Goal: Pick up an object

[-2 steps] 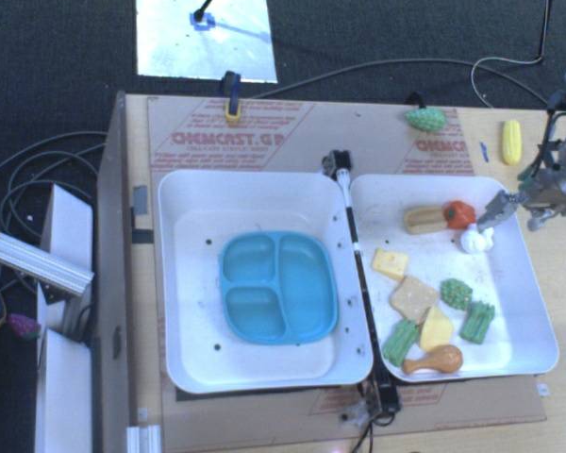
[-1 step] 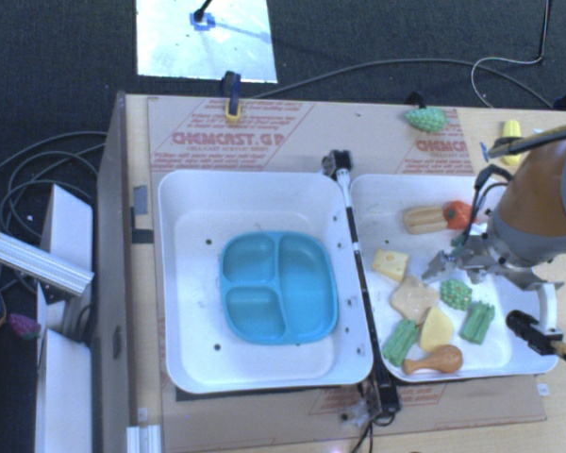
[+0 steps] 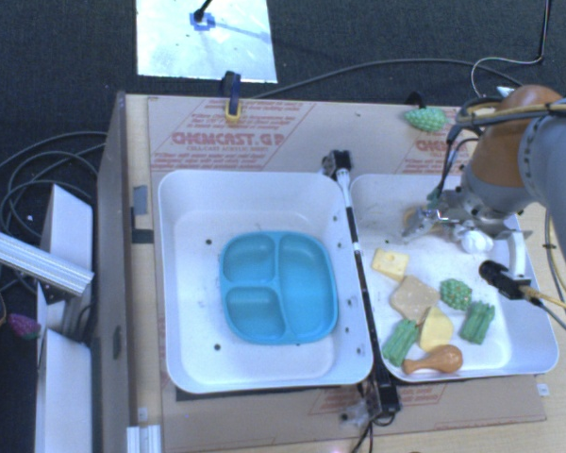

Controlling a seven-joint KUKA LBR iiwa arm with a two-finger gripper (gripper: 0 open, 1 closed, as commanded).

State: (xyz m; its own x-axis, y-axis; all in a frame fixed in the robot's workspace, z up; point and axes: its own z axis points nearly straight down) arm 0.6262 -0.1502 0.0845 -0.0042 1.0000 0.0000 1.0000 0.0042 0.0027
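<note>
The gripper (image 3: 424,219) hangs low in the right bin (image 3: 547,347), and I cannot tell what it is doing. Nothing looks picked up yet. The yellow cheese (image 3: 390,263) lies just below it, the other toy food further down.

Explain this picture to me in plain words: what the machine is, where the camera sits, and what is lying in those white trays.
One camera looks down at a slant on a bench. The grey robot arm with an orange band reaches in from the right; its gripper hangs over the right bin. That bin holds toy food: a yellow cheese wedge, a toast slice, green vegetables, a chicken drumstick and a white piece. The left bin holds a blue divided plate. I see nothing held.
</note>
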